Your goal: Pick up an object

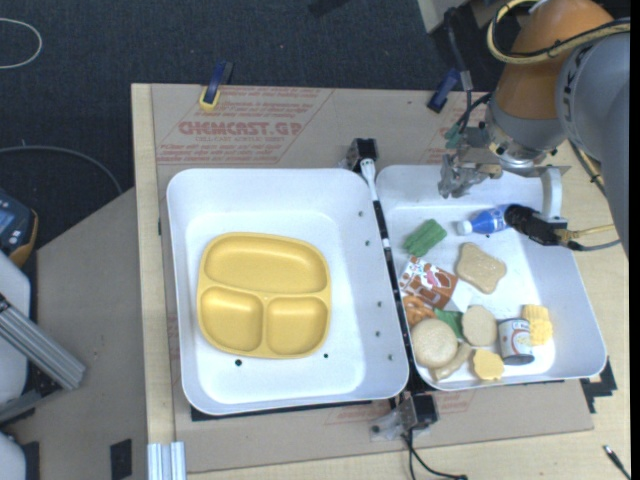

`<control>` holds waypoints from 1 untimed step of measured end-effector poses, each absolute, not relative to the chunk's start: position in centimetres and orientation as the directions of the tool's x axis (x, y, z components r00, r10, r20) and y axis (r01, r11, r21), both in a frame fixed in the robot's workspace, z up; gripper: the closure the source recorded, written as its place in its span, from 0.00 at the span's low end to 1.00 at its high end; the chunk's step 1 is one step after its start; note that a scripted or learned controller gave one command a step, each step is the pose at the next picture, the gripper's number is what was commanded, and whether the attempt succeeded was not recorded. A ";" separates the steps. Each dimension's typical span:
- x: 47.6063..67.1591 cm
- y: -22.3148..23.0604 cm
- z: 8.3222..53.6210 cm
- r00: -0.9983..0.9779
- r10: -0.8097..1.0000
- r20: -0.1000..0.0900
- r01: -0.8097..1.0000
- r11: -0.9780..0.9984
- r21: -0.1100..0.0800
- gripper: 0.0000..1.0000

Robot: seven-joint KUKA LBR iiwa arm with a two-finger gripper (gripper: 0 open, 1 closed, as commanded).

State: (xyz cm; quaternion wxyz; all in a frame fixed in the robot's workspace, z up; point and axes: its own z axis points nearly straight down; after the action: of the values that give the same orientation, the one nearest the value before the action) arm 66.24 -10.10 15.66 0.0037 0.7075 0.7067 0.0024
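Hand: the hand (462, 180) hangs over the back of the right bin (580, 313); I cannot tell if it is open or closed, and I see nothing in it.
Nearest thing: a small blue bottle (487, 222) lies just below and right of the hand, its long side going left to right.
Next: a green block (424, 237) lies just below and left.
Farther: toy bread (480, 267), then cookies and a can.
Far left: a yellow tray (264, 294) sits in the other bin.

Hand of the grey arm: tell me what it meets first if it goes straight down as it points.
Probably the bare white floor of the right-hand bin; the hand hangs over its far corner, left of the small blue-and-white bottle. Depth is unclear.
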 end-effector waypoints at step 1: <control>66.7 -10.7 20.3 0.000 1.000 -0.002 1.000 0.000 0.008 1.00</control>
State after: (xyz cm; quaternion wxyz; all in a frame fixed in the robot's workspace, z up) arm 66.67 -10.68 20.28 0.0035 0.7071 0.7071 0.0020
